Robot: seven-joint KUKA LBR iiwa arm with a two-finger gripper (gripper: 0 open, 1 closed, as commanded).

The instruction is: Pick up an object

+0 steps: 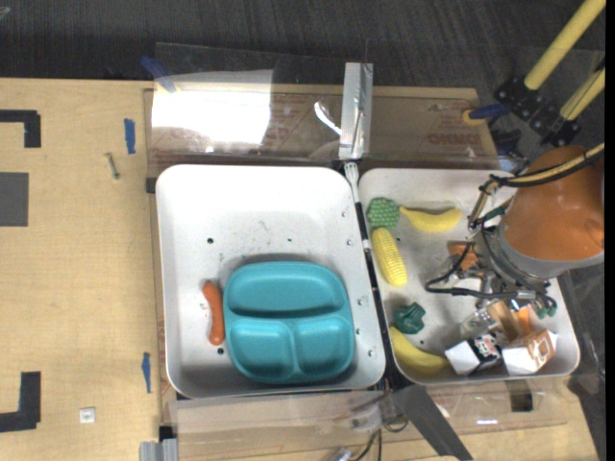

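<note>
Over the right bin (567,339), the gripper (506,317) hangs low among small packets (500,349), just beside the lower banana (415,351); whether it grips anything I cannot tell. Nothing looks lifted, so I'd judge the pick unfinished, with grasping and raising left.

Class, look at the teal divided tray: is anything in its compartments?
Empty: the teal tray shows three bare compartments; the orange carrot lies beside it.
</note>
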